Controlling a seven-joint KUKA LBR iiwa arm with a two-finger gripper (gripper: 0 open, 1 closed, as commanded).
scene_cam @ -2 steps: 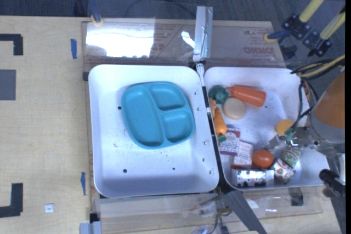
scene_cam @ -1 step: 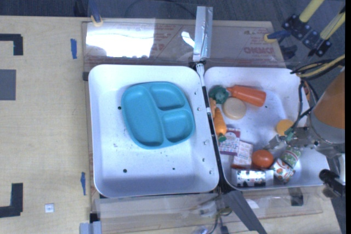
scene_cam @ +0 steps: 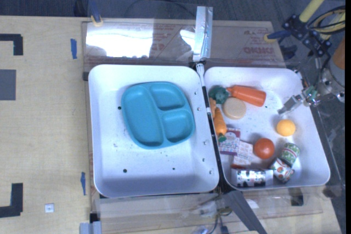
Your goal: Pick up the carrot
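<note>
The claw (scene_cam: 296,100) hangs over the right bin's (scene_cam: 323,164) upper right edge, its fingers slightly parted, holding nothing. The carrot (scene_cam: 247,95) lies well apart at the bin's upper left, long axis nearly level across the view, leafy green end (scene_cam: 219,94) pointing left toward the divider, blunt orange end pointing right.

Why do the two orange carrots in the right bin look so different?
The big carrot is fat and lies sideways near the bin's far wall; the small carrot is thin and lies lengthwise along the left wall. The big carrot has a green top at its left end; the small carrot's top is not clear. Both are orange and lie flat.
</note>
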